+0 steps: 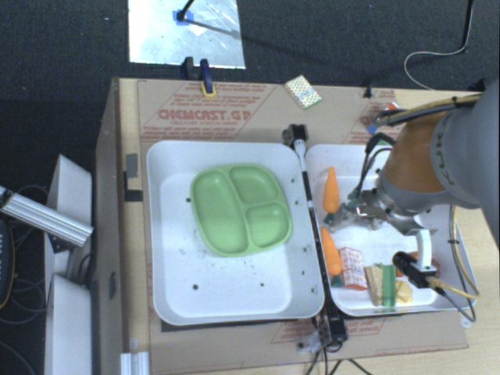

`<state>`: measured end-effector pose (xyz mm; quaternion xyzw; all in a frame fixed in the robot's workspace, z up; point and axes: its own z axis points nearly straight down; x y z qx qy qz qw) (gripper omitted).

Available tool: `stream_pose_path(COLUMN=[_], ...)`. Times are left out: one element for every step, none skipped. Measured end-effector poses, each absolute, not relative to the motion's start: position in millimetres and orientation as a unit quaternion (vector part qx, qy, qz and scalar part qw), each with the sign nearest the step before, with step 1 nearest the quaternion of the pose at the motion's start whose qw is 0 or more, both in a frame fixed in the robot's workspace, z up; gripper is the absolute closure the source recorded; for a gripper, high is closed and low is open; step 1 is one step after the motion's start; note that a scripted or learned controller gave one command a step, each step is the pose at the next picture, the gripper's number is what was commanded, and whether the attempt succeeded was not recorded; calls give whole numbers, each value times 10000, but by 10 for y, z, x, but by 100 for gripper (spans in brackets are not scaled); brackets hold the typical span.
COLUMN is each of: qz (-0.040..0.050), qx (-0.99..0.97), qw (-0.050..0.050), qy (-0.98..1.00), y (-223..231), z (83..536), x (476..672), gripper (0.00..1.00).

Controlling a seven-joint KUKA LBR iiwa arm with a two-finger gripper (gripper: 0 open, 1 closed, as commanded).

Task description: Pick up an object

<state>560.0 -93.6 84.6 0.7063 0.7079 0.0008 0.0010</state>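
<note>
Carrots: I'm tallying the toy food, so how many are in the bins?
2, both in the right bin along its left wall: one carrot farther back, the other carrot nearer the front. The arm may hide more.

Floor (62,69): dark carpet w/ fine speckle, all round. Worktop (226,112): tan board w/ red print, seen at a slant. Shiny silver sheet (186,22) on floor beyond worktop's far edge; blue clamp (206,76) at that edge. Metal rail (43,216) & white panels (66,287) at left. Thin white cable (437,53) loops top right. Light even, no hard shadows.
</note>
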Motion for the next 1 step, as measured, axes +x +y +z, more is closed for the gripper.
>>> stream_pose_path(qz=[9], qx=[7058], qw=[5], qy=[7085], y=[-936], z=[947], x=[5601], gripper=[100])
